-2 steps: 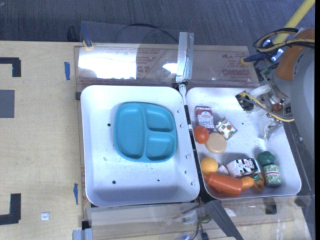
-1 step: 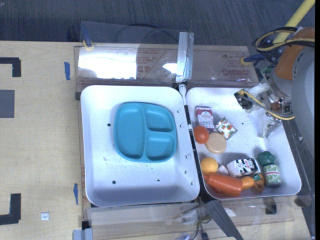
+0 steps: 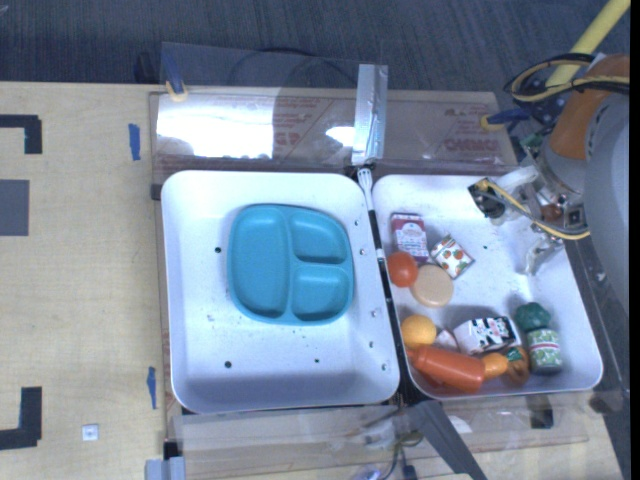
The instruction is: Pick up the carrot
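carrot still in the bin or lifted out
In the bin: the carrot lies flat on the right bin's floor among other toys.

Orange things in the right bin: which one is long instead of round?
The carrot, lying along the near wall of the right bin. The tomato and the orange ball are round.

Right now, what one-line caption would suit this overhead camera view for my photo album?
Robot claw poised over the right bin of toy food, with the carrot near its front edge; blue divided plate in the left bin.

Dark grey carpet floor [image 3: 300, 8] up top, pale wood tabletop [image 3: 70, 268] with black tape marks [image 3: 25, 133] and bits of blue tape [image 3: 134, 140], glare on a clear plastic sheet [image 3: 250, 128]
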